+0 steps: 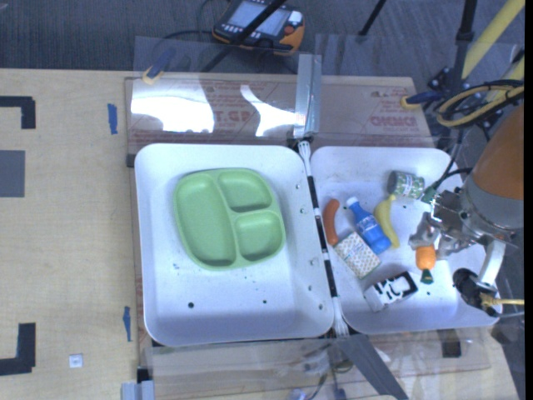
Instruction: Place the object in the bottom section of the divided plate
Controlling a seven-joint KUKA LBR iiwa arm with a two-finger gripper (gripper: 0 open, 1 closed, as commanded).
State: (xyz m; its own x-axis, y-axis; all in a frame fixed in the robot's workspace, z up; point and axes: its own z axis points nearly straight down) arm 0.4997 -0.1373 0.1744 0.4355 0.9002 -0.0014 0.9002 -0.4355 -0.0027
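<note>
Black-white box (391, 289) lay at right bin's (366, 162) 6 o'clock, gripper (426, 238) low at 3, seemingly clamped on orange bit (426, 257); plate (229, 217) waited left, bare.

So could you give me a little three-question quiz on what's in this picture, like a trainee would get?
1. True or false: the green plate sits in the left bin.
2. Which lies nearest the wall between the bins: A) the blue bottle, B) the sausage, C) the banana?
3. Fill in: the plate has ___ sections.

Key
1. True.
2. B; the sausage lies in the right bin, closest to that wall.
3. Three, with nothing on any of them.
</note>
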